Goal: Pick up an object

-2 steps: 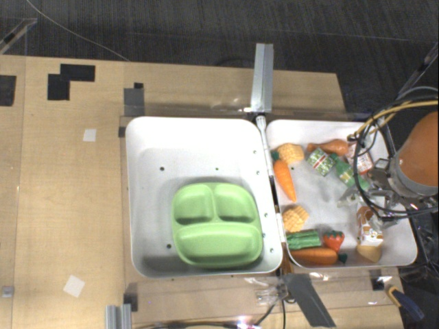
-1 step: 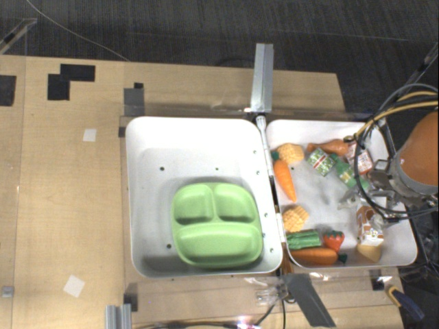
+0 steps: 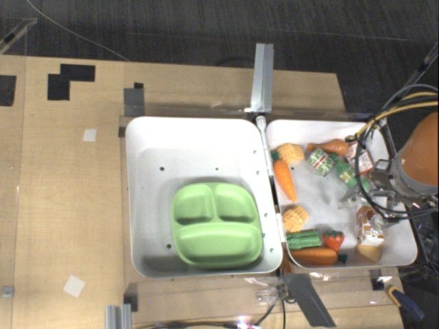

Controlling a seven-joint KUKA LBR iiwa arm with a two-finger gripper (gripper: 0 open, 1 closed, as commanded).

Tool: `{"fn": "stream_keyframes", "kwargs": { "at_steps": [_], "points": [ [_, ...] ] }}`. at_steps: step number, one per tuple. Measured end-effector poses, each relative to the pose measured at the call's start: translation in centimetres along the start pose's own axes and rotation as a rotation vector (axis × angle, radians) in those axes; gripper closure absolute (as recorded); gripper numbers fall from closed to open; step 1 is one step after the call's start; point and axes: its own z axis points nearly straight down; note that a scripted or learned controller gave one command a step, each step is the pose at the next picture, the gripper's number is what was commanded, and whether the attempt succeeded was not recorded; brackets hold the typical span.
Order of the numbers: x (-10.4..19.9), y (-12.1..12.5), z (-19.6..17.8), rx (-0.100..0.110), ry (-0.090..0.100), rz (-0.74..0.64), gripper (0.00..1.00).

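The claw [image 3: 358, 184] hangs over the right bin's [image 3: 322, 199] right edge, whether open or closed I cannot tell; best descend squarely on one toy

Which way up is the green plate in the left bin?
Right side up: the green plate lies flat in the left bin, its three compartments facing the camera.

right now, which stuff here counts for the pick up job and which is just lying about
For the job:
- gripper, over the right bin
- carrot
- two corn pieces
- green carton
- small bottle
- green and orange veg by the bin's near wall

Just lying about:
- green divided plate in the left bin
- cables
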Motion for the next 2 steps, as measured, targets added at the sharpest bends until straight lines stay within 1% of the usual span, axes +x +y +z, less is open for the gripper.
{"fn": "stream_keyframes", "kwargs": {
  "at_steps": [1, 2],
  "points": [
    [0.07, 0.14, -0.02, 0.003, -0.002, -0.007, 0.00],
    [0.06, 0.21, 0.01, 0.002, -0.001, -0.045, 0.00]
  ]
}}
